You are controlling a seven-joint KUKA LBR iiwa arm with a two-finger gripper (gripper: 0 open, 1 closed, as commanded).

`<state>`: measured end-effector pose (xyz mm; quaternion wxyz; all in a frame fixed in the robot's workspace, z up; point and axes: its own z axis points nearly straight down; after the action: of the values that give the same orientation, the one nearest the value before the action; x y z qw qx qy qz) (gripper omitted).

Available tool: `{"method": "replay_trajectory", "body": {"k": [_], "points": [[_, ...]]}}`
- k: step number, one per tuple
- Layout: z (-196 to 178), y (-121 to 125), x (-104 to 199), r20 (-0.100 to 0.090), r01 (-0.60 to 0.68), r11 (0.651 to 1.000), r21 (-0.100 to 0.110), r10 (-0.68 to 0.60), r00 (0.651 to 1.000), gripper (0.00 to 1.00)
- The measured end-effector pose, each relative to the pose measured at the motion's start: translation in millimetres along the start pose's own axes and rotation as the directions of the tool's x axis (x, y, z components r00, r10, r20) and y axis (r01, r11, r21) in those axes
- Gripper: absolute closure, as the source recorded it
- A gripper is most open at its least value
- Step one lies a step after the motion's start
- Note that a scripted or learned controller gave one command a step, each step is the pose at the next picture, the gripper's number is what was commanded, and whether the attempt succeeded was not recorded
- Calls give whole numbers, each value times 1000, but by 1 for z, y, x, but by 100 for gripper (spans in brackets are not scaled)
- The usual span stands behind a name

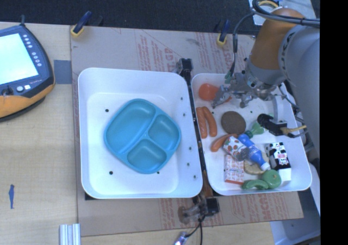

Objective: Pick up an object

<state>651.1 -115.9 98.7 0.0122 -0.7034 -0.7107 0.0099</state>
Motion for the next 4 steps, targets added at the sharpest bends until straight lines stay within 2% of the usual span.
{"method": "replay_trajectory", "body": {"k": [1,2,3,4], "points": [[-10,0,-1,0,1,1000,1,-1,1000,100],[-10,-1,-1,1,2,1000,4,-2,1000,0],[10,1,1,1,-2,1000,-4,2,1000,0],[0,0,1,0,0,1000,-1,0,1000,100]]}}
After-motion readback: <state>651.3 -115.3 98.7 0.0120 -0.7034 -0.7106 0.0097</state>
